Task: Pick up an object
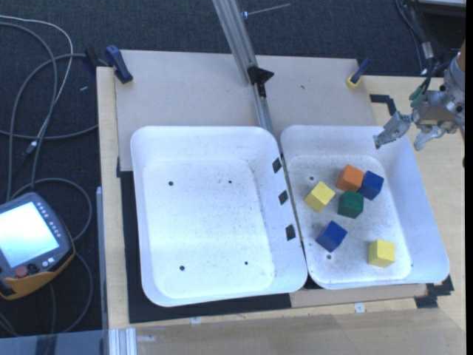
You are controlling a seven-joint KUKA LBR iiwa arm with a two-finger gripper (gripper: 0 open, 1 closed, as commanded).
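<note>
Front yellow cube (pixel 381 252): right bin (pixel 429 220), near edge.
Gripper (pixel 406 137): fingers spread wide, holding nothing, above bin's far rim.

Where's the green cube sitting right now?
The green cube is in the right bin, mid-cluster: just below the orange cube, beside the upper blue cube, right of a yellow cube.

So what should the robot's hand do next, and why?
Probably move in over the right white bin and come down on one cube. The open two-finger gripper hangs above that bin's far edge, holding nothing, and the small yellow cube sits apart from the other cubes.
</note>
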